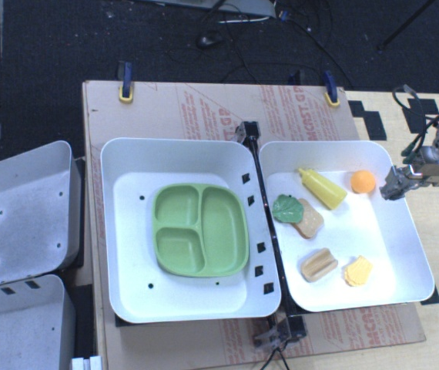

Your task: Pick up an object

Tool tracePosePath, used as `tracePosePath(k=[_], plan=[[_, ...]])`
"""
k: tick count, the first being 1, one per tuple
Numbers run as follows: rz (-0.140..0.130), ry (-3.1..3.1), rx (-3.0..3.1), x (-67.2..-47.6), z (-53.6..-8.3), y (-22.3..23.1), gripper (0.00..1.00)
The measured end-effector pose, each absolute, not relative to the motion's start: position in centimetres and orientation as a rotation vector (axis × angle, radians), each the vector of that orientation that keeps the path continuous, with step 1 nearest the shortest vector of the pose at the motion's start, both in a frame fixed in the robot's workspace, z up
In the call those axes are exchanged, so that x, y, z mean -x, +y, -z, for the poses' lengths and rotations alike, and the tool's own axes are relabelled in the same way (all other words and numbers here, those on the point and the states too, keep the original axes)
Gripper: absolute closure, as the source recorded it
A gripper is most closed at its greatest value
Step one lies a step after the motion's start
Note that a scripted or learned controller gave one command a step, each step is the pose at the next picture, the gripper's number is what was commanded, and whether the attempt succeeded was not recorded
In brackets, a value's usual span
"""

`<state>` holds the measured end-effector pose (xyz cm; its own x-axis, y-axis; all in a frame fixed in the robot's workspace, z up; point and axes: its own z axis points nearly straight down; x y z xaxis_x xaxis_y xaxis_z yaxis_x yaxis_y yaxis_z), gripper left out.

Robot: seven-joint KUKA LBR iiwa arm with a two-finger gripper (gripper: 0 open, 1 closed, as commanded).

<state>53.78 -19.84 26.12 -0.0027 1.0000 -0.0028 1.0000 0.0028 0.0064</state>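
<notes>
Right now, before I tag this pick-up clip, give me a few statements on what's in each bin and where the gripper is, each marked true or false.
1. The green tray lies in the left bin. True.
2. The orange ball sits on the green tray. False: it lies in the right bin.
3. The gripper is at the right bin's right rim. True.
4. The yellow bottle is between the gripper's fingers. False: it lies on the bin floor, apart from the gripper.
</notes>
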Motion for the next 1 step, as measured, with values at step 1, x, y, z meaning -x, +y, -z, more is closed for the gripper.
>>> tracePosePath(k=[1], plan=[[0.0, 2.231, -2.215, -53.79, -24.62, -14.49, 1.0]])
